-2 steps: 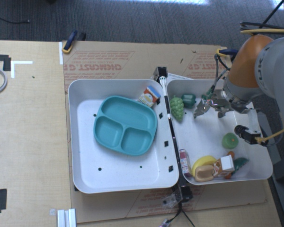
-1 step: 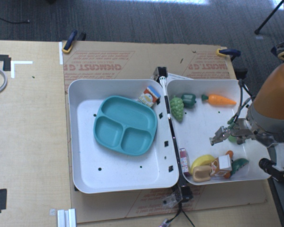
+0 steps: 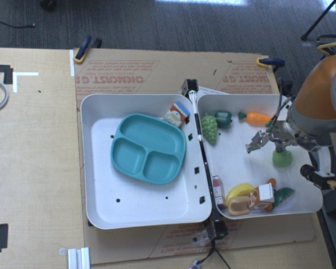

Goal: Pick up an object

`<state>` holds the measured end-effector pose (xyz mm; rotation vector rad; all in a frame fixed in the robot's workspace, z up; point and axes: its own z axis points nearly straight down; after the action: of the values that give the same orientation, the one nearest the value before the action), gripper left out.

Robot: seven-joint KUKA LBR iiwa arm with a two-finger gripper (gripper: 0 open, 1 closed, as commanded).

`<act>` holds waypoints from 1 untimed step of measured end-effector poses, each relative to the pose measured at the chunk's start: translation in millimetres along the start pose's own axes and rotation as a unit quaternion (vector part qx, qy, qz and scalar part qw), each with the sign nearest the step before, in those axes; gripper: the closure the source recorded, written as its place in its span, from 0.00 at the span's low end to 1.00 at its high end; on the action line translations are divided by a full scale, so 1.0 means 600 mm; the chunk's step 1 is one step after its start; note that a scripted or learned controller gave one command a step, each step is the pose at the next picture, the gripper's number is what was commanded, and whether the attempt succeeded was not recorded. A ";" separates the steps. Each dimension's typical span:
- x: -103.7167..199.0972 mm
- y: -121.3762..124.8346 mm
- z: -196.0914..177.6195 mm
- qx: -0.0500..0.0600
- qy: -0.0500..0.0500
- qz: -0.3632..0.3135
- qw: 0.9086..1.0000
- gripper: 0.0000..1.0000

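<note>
A cardboard-covered bench (image 3: 117, 74) is carrying two white bins. In the right bin (image 3: 235, 167), a green toy ball (image 3: 281, 158) is lying just below the released, empty fingers of the gripper (image 3: 267, 140); probably light, rigid, slippery: grasp across its middle. A toy carrot (image 3: 256, 117) is lying beyond.

Wooden bench (image 3: 33, 167) under cardboard sheet (image 3: 129, 74), two white bins (image 3: 101, 206) side by side.

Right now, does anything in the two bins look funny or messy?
Nothing looks spilled or broken. The teal divided plate sits crooked in the left bin, turned at a slant to its walls. In the right bin, several toy foods are piled together in the near corner, touching one another.
</note>
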<state>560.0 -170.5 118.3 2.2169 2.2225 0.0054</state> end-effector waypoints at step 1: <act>-0.009 -0.122 0.029 0.007 0.007 0.000 1.000 0.00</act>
<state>486.7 -176.2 100.3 2.2301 2.2375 0.0040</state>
